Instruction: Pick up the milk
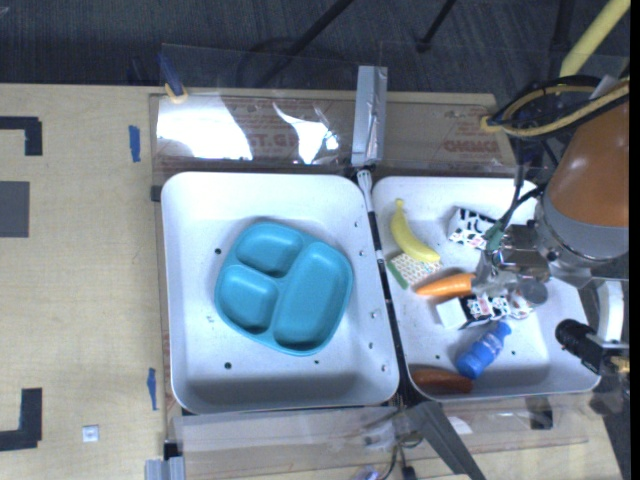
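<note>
Clutter is my worry. My claw (497,280) hangs low in the right bin (530,193), and I cannot tell how it is set. The milk (468,226), as I read it, is the black-and-white patterned carton toward the back, just beside the banana (410,235); a similar patterned piece lies by the carrot (443,286) under my wrist. I could close on the wrong item, or nudge the blue bottle (482,352) and carrot aside.
</note>
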Available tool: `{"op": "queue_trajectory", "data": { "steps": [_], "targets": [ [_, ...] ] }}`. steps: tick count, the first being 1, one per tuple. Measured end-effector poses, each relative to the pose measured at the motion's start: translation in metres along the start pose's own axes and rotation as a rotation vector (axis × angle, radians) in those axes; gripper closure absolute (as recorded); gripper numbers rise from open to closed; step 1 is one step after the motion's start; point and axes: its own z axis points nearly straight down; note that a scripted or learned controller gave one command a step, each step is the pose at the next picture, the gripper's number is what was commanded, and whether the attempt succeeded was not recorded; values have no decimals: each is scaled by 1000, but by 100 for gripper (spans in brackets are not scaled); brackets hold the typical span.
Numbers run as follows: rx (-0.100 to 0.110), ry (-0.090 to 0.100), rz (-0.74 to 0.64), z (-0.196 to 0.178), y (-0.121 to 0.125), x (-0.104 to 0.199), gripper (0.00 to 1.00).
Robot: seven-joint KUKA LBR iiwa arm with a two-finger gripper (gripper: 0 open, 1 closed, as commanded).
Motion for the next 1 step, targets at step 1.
{"op": "queue_trajectory", "data": {
  "steps": [1],
  "targets": [
    [-5,-2,-111,-16,3,-33,100]
  ]
}}
